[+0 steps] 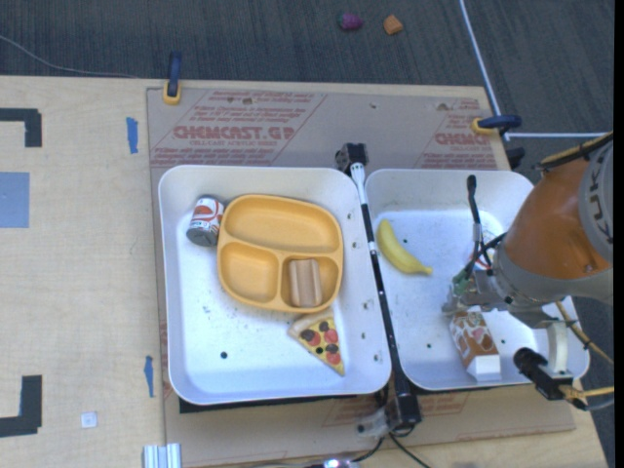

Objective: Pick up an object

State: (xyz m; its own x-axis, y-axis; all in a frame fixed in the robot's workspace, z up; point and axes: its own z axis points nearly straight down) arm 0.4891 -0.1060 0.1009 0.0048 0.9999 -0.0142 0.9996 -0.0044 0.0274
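Note:
My gripper (466, 305) hangs low in the right bin (419, 359), just above a small brown and white carton (474, 342) lying near the bin's front right. A yellow banana (398, 248) lies at the back left of the same bin. In the left bin (185, 359) sits a yellow divided plate (278, 252) with a brown block (304, 282) in its right compartment. A red and white can (204, 220) lies on its side left of the plate. A pizza slice (323, 342) lies in front of the plate.
The grey arm with its orange band (556, 232) covers the right bin's right side. A black cable (475, 213) rises inside that bin. Clamps (173, 76) hold the cardboard sheet under both bins. Small objects (370, 22) lie on the floor behind.

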